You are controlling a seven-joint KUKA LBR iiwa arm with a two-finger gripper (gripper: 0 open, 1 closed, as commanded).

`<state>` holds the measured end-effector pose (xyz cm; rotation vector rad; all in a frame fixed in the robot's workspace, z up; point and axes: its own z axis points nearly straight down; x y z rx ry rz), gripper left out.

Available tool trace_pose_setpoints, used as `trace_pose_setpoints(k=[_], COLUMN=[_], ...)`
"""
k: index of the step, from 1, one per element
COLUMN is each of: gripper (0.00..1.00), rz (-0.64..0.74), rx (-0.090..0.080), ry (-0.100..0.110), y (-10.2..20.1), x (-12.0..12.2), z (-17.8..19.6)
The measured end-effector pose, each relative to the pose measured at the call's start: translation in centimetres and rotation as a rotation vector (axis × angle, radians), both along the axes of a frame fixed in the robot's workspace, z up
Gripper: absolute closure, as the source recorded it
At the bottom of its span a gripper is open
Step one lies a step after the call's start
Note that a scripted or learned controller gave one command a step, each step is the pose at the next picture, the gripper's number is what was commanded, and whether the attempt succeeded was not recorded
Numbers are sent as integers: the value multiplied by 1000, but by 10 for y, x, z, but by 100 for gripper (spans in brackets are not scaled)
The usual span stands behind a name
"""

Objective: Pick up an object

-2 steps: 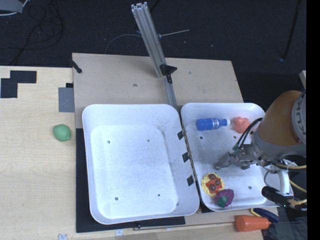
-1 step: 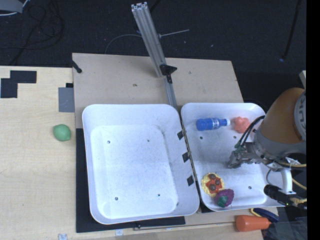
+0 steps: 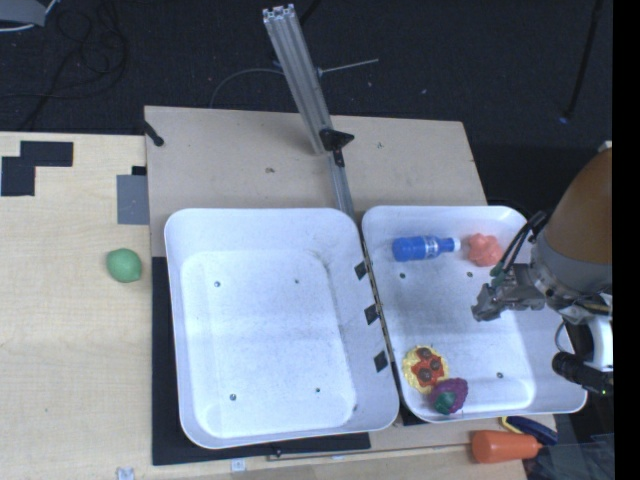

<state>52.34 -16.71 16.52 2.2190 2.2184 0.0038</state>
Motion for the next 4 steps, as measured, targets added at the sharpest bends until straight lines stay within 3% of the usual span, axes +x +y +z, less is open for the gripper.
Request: trace_pose_setpoints(k=[2, 4], gripper=[100, 100], rz=[0, 3], rx=[0, 2], ry=[-1, 5], y=[0, 83], x=[2, 53], z=[104, 90])
